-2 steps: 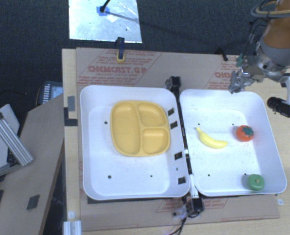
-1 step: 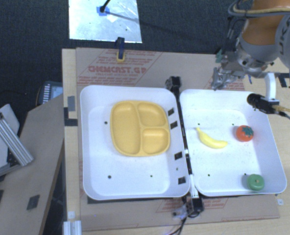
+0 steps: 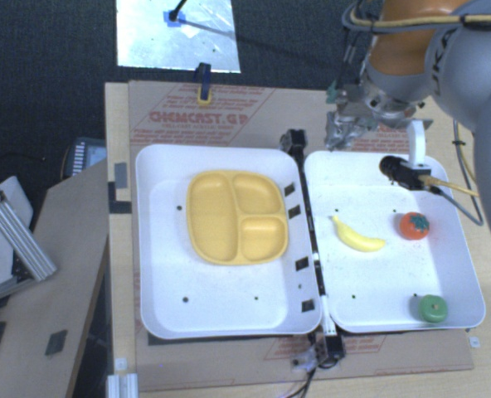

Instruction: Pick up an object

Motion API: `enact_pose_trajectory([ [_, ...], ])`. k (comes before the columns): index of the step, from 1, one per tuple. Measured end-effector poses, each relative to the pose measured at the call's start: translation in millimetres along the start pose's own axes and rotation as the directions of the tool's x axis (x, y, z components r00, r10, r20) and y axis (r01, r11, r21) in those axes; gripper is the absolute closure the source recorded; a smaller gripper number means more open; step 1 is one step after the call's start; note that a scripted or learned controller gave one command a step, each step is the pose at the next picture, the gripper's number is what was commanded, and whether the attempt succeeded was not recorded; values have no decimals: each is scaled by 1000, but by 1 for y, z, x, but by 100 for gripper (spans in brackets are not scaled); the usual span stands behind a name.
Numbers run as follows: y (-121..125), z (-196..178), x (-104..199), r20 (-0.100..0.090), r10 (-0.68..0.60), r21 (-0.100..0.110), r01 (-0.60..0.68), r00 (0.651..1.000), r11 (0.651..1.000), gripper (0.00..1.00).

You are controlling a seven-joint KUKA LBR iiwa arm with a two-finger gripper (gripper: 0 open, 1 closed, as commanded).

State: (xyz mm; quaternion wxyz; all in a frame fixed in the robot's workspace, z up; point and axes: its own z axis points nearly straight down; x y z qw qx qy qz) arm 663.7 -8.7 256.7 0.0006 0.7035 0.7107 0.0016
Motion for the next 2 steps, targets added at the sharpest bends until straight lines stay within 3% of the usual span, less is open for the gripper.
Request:
enact_pose_trajectory([
  [2,-5,-2,112,0,1,0,-1,1000,1000,100],
])
